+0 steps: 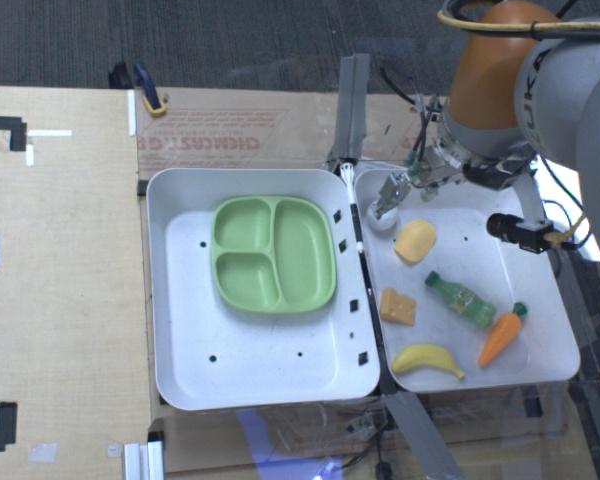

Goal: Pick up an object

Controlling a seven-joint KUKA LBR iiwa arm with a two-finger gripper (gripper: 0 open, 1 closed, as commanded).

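Objects for picking lie in the right bin [540, 363]: a pale yellow rounded piece [415, 241] near its upper left, a tan wedge [398, 307] below that, a green bottle [460, 299] on its side toward the middle, an orange carrot [502, 335] near the right wall, and a yellow banana [427, 360] by the front edge. All five lie apart from one another. The end effector [385, 204] hangs over the bin's upper left corner, just above the pale yellow piece, with nothing visibly between its fingers; whether they are spread or closed cannot be told. The left bin [180, 348] carries a green divided plate [274, 254]. Both bins sit on the worktop [60, 298].
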